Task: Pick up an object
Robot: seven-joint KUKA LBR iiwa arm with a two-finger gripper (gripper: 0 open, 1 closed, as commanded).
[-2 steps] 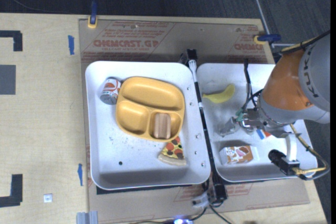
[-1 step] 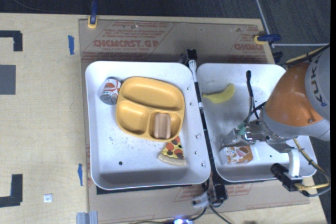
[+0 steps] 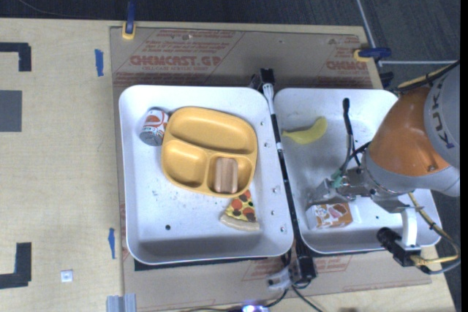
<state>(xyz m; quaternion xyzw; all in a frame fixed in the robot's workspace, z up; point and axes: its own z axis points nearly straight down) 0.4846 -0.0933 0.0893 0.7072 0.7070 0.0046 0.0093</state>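
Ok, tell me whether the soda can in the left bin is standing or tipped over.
Tipped over. The soda can lies on its side on the left bin's floor, against the yellow tray's upper-left edge.

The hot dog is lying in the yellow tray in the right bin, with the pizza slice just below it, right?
Not quite: the camera view shows the yellow tray holding the hot dog in the left bin, not the right. The pizza slice does lie just below it.

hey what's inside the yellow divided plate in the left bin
The yellow divided plate holds a hot dog in its small lower-right compartment. The other compartments show bare yellow. Whatever lies beneath the plate is covered.
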